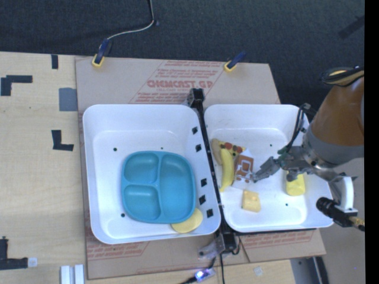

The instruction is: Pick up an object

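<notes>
A: What is lying in the left bin [98,176]?

B: A blue divided plate [159,186] with three compartments is sitting flat in its middle, and a pale yellow disc [188,222] is poking out from under the plate's near right corner, against the bin's near wall.

A: And the right bin [260,123]?

B: A banana [226,165] is lying lengthwise near its left wall, touching a small card with a brown and white pattern [243,168] on the banana's right. A yellow cheese-like wedge [251,201] is resting nearer to us, just beside the banana's near end. A yellow block [295,184] is sitting toward the right wall.

A: Where is the arm working?

B: It is reaching in from the right, its orange band [343,114] showing above the grey wrist. The gripper [266,168] is pointing left and low over the right bin's floor, between the card and the yellow block, its dark tip close to the card's right edge. Nothing is showing between its fingers; whether they are apart or together, I cannot tell.

A: Is any writing readable?

B: Red print is running across the cardboard sheet [172,81] under the bins, on its far side; it is looking like "CHEMGARD", though the letters are too blurred to be sure. Yellow and blue clamps [99,56] are gripping the far edge of the cardboard sheet.
</notes>
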Motion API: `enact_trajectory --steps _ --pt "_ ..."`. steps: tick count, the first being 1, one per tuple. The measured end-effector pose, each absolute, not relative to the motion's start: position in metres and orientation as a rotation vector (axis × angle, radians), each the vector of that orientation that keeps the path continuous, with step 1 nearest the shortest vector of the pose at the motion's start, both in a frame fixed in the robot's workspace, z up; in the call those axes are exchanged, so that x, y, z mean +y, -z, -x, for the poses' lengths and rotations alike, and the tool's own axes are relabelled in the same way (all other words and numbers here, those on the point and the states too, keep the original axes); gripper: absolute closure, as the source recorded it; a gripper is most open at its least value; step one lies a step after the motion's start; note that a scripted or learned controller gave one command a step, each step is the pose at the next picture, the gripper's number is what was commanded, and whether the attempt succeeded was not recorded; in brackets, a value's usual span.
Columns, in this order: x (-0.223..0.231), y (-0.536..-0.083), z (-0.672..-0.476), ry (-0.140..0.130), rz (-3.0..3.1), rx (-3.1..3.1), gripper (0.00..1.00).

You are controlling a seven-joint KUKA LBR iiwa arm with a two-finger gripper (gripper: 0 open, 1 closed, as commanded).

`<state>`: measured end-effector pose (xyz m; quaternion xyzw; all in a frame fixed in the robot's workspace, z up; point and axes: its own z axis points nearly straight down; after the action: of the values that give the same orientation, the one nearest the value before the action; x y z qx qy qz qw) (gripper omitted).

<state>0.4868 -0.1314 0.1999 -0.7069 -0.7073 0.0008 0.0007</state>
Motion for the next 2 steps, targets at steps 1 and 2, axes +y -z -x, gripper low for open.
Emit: enact_trajectory --steps 1,2 --pt "-0.109 -0.083 -0.519 0.010 2.217 -2.222 0.00" --pt "-0.121 -0.085 -0.594 0.004 2.221 -2.228 0.00"
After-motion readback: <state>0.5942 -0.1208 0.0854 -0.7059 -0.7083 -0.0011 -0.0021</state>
